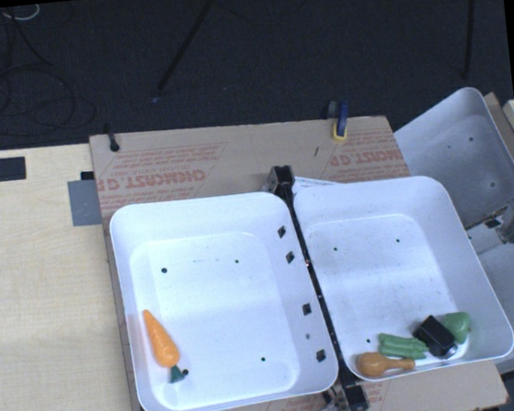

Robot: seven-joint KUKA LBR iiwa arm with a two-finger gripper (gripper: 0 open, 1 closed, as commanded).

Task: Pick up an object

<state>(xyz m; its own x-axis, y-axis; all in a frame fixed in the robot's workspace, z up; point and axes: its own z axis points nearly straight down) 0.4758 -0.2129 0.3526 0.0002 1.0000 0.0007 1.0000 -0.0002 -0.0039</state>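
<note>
An orange carrot [161, 340] with a small green stem lies at the near left of the left bin [198, 218]. In the right bin's [376, 197] near right corner sit several items close together: a green bean-like piece [401, 346], a black block [435, 335], a round green piece [457, 323] and an orange-tan pear-shaped piece [382, 363].
A grey metal plate [458, 145] stands at the right, beyond the right bin. A black divider with clips [303, 268] runs between the bins. A blue and yellow clamp [339, 120] sits at the cardboard's far edge. Cables lie on the dark floor behind.
</note>
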